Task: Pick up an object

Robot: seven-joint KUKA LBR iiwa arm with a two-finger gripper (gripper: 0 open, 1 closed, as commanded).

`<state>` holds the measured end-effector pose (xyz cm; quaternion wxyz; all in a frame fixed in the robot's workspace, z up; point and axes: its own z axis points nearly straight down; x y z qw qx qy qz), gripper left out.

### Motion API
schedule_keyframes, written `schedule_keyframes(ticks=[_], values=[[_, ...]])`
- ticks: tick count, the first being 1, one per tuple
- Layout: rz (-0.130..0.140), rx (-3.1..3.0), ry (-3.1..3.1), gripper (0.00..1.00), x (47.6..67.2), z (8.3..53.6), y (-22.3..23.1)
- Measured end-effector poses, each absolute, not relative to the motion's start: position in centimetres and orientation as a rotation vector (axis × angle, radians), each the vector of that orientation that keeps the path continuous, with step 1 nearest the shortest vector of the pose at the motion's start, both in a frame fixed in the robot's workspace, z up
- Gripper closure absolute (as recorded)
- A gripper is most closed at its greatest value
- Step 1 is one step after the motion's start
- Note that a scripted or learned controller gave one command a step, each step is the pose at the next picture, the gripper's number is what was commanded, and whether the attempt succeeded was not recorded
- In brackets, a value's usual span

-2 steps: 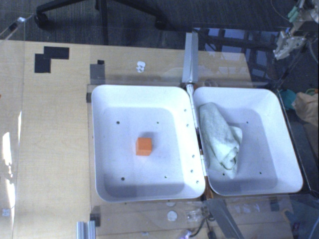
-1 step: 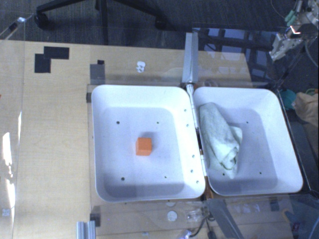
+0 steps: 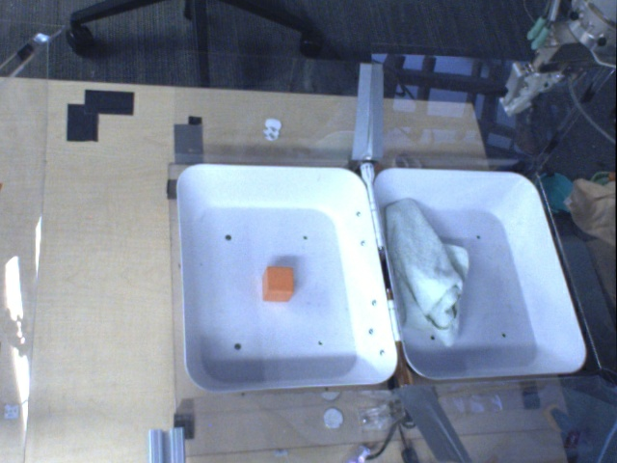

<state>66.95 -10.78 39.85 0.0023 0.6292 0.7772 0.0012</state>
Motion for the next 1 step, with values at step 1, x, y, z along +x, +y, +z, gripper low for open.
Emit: schedule_keyframes(ticks=[1], values=[[0.002, 1.878, 2.512, 1.00, 66.96, 39.70, -10.56]])
